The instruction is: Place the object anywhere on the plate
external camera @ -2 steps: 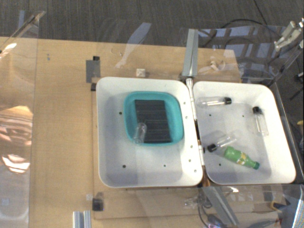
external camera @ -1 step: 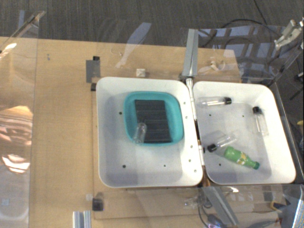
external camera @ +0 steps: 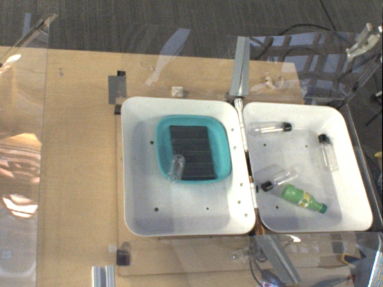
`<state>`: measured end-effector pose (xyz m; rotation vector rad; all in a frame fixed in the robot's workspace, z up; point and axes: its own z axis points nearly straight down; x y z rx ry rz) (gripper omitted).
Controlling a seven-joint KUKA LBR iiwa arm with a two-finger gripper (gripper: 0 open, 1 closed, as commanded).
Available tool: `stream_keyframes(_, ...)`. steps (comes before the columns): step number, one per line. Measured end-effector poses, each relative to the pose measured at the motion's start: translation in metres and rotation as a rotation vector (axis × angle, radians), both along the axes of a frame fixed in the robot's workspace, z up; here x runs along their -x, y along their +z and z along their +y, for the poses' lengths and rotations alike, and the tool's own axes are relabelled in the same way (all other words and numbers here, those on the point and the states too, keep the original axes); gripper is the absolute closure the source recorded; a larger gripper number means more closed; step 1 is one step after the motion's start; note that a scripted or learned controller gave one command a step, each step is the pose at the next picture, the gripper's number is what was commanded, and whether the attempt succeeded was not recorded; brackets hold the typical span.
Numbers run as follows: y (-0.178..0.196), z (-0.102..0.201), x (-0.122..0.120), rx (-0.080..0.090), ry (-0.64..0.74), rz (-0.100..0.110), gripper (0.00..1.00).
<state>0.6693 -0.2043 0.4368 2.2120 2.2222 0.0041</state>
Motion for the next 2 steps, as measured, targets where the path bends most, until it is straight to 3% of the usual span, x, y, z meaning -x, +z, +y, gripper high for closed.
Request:
stream_keyframes(1, 0.0001, 0.0, 0.0001, -0.001, -0.084, 0.0, 0.0)
stream_keyframes(2, -0.0009, 0.0026, -0.0002, 0.0, -0.064, 0.002, 0.0)
